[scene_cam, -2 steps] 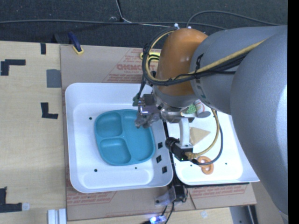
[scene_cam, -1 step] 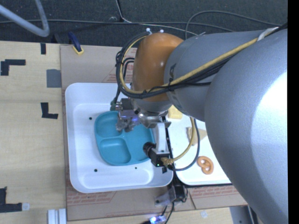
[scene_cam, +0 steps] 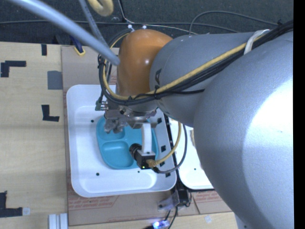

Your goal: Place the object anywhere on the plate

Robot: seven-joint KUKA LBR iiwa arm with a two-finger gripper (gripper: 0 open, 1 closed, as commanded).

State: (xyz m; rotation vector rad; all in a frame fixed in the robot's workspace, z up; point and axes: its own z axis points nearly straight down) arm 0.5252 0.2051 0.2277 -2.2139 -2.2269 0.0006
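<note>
Camera view, gripper (scene_cam: 116, 126) over blue plate (scene_cam: 116, 152), no legible writing

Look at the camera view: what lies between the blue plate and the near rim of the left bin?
In the camera view, bare white bin floor lies between the blue plate and the left bin's near rim; nothing rests there.
</note>
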